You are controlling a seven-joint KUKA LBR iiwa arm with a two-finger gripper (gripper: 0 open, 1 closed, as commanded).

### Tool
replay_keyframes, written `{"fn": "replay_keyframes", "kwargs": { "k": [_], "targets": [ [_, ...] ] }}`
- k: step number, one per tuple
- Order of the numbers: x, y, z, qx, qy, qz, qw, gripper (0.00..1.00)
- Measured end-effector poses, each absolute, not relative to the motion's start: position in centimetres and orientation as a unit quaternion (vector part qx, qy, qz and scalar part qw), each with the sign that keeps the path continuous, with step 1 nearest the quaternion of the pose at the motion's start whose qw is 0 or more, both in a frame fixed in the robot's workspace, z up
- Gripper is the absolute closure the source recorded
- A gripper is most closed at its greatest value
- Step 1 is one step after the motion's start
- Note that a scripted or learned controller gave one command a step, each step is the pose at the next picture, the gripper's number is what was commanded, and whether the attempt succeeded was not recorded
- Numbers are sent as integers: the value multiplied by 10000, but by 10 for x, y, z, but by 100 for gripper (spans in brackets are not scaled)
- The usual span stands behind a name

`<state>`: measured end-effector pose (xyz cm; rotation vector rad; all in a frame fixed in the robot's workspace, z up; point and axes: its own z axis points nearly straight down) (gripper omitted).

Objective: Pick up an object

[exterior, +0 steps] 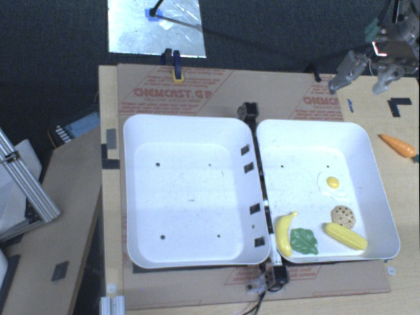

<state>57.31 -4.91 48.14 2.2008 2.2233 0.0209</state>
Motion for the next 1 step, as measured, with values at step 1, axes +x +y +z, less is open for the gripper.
{"fn": "replay_keyframes", "kwargs": {
  "k": [1],
  "targets": [
    [491,-80,541,7078,7064,37,42,0]
  ]
}}
